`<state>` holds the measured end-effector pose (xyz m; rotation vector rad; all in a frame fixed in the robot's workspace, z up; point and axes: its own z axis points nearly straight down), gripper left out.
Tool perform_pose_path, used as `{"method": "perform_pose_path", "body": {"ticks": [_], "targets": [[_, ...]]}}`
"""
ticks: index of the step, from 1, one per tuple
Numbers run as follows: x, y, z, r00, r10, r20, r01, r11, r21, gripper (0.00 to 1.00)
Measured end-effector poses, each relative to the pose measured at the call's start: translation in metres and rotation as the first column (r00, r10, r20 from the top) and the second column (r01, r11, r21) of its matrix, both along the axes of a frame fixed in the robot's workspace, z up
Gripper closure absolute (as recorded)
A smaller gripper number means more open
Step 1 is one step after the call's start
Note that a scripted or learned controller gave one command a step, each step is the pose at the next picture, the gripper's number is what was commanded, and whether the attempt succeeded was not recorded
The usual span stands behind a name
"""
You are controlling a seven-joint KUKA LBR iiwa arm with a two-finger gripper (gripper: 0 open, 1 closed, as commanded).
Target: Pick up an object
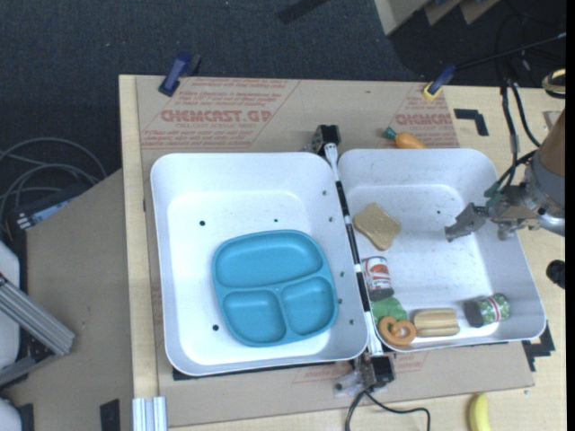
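The counter (225, 106) is a pale brown sheet set on a dark carpeted floor (72, 34), with red "CHEMCAST" lettering printed twice along its far part; the smaller words under it are too small to read. Grey cables (45, 187) loop on the floor at left, and a metal rail (36, 317) lies at the near left. Two clips sit on the far edge of the counter: a blue clip (178, 72) at left and a blue-and-yellow clip (438, 83) at right.

Two white bins stand side by side, touching along their middle rims. The left bin (180, 196) holds one blue divided tray (272, 285) with three compartments. The right bin (422, 164) holds six objects: one tan bread slice (376, 225) near its left wall, one red-and-white can (377, 277) lying against that wall with a label I cannot read, one green piece (389, 309) just nearer than the can, one orange ring (397, 331) touching it, one hot-dog bun (436, 322) just right of the ring, and one green can (487, 310) on its side at the near right corner. One orange carrot (406, 139) lies on the counter beyond the right bin, and a yellow banana (480, 413) shows at the near edge.

The tool (460, 227) reaches in from the right over the right bin's bare floor, well apart from every object; whether its fingers are apart or together cannot be told.
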<state>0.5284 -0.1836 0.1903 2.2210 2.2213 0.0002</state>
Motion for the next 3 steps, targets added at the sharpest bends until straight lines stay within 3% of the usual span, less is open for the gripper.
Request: {"method": "perform_pose_path", "body": {"ticks": [1, 2, 3], "targets": [[0.054, 0.079, -0.063, 1.0, 0.001, -0.001, -0.001, 1.0, 0.002, 0.0], [0.056, 0.083, -0.103, 1.0, 0.0, 0.002, 0.0, 1.0, 0.001, 0.0], [0.094, 0.088, -0.103, 1.0, 0.001, 0.006, -0.001, 1.0, -0.001, 0.0]]}}
